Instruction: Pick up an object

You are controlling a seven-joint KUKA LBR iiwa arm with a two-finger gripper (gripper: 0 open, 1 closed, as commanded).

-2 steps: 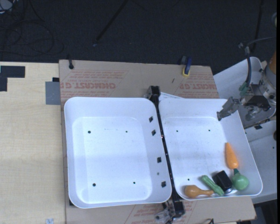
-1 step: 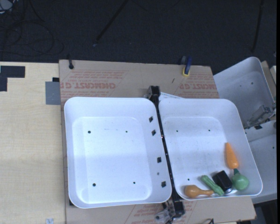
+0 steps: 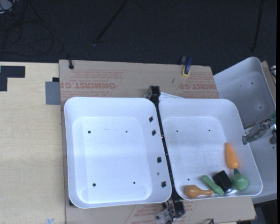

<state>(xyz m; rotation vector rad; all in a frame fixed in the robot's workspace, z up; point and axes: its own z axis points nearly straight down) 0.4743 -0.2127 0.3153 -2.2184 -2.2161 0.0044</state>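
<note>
Orange carrot toy point(image 3: 231, 156) in right bin point(image 3: 196, 111) looks light, stiff, slippery; grab mid-body. Tool point(image 3: 256, 132) state: cannot tell.

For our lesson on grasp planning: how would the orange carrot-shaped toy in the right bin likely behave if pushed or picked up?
The orange carrot-shaped toy looks rounded and tapered, so it would probably roll or swing around if pushed. Its smooth-looking surface may slip from a pinch. Lying close to the right bin wall, it could wedge there.

bins: 2 point(image 3: 109, 106) point(image 3: 200, 107) | orange items: 2 point(image 3: 231, 156) point(image 3: 198, 191) | green items: 2 point(image 3: 212, 184) point(image 3: 241, 181) | black items: 1 point(image 3: 222, 179)
</note>
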